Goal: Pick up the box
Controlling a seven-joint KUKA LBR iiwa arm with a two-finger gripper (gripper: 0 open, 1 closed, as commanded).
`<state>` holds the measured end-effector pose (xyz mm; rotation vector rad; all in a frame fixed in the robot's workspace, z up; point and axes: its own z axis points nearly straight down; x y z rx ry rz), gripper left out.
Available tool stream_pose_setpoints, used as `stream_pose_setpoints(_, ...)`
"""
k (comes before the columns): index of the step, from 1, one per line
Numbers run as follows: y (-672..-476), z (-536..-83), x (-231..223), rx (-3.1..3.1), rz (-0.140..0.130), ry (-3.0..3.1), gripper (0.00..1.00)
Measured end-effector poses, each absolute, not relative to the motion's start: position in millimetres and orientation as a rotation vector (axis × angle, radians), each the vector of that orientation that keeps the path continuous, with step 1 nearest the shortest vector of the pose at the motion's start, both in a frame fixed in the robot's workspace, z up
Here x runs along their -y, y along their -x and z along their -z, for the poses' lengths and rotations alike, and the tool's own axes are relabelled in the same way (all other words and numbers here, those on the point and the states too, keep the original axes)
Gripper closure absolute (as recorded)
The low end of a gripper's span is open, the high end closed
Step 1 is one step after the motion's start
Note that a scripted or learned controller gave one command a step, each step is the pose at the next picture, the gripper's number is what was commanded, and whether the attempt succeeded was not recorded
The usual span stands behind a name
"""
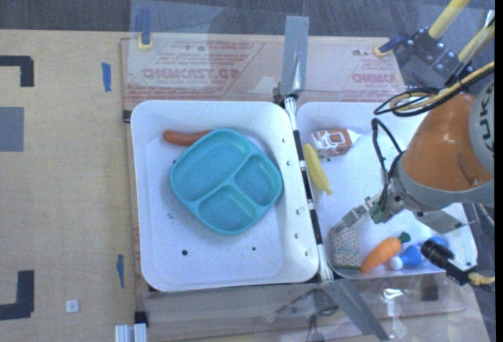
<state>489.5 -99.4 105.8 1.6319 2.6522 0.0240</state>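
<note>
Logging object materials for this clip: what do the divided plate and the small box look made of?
Divided plate: likely moulded plastic, an even teal with a soft sheen. Small box: apparently printed cardboard, brown and white panels with flat faces; too small to be sure.

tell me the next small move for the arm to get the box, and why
Probably shift the gripper toward the far end of the right bin, over the small brown and white box. The gripper now sits near the bin's near end, by the toy carrot, well apart from the box, which lies beside the yellow corn with nothing on top of it.
</note>
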Motion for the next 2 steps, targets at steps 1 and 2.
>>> stream_pose_setpoints(1,-489.4,-94.9,96.4,-2.714,-0.024,-1.535,0.0)
stream_pose_setpoints(2,-489.3,-94.6,96.5,-2.738,-0.021,-1.489,0.0)
